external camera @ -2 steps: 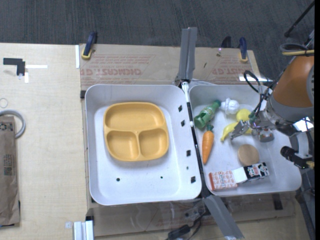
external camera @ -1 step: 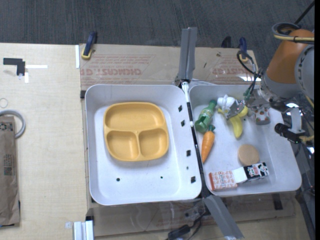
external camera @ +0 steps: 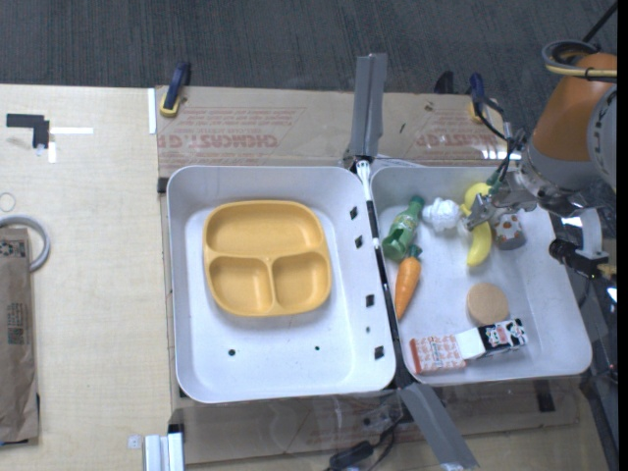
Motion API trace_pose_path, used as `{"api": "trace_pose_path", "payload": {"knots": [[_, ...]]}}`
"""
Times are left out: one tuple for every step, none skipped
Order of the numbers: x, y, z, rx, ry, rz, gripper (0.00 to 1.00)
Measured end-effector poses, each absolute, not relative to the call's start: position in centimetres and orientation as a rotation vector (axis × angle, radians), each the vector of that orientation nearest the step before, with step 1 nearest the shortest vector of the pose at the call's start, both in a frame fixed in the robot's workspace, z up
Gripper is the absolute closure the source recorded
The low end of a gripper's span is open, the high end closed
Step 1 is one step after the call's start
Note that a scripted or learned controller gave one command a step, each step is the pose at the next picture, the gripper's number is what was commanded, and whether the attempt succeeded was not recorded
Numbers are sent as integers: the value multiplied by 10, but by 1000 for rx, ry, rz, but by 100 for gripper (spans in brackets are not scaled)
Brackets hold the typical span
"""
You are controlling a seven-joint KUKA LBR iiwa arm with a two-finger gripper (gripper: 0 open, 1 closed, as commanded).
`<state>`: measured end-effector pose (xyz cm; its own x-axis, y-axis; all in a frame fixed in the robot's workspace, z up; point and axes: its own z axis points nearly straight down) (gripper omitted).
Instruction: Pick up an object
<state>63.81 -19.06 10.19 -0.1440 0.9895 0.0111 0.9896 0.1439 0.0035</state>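
The right bin (external camera: 549, 356) holds a yellow banana (external camera: 479, 246), a white crumpled object (external camera: 444, 214), a green bottle (external camera: 400, 232), an orange carrot (external camera: 406, 283), a tan round disc (external camera: 488, 303), a red and white carton (external camera: 466, 345) and a small brown and white object (external camera: 508, 230). My gripper (external camera: 488, 204) reaches in from the right. It sits low over the banana's upper end, between the white object and the small brown object. The banana's top is partly hidden behind it.
The left bin (external camera: 196, 351) carries a yellow divided plate (external camera: 267, 257). A grey divider bar (external camera: 369, 106) runs between the bins. Cardboard (external camera: 255, 126) lies behind them. The arm's orange band (external camera: 564, 116) hangs over the right bin's far right corner.
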Motion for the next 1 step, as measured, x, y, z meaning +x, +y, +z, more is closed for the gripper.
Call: {"api": "trace_pose_path", "payload": {"knots": [[630, -134, 206, -2082, -2355, 0, 100]]}}
